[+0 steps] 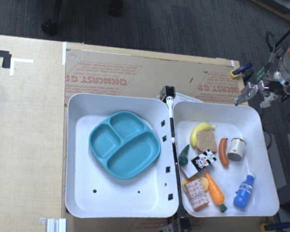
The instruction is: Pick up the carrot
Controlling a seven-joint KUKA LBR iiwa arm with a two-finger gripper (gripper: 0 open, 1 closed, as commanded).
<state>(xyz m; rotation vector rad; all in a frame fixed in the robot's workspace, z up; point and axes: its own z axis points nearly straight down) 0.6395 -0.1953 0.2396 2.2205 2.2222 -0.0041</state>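
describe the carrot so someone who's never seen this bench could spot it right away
Of the two white bins, take the right bin, the one crowded with toy food, and go to its near edge. The carrot lies there slantwise, between an orange snack packet and a blue bottle. It alone is an orange taper with a small green stub.

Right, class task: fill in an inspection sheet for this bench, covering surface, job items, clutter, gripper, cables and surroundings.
Surface: two white bins side by side; left bin holds a blue divided plate.
Job's things: carrot lies in the right bin, near its front, beside a snack packet.
Clutter: banana, bread slice, sausage, small can, blue bottle.
Grippers: gripper above the right bin's far corner, away from the carrot.
Cables: wires by the wrist.
Surroundings: cardboard sheet, carpet floor.
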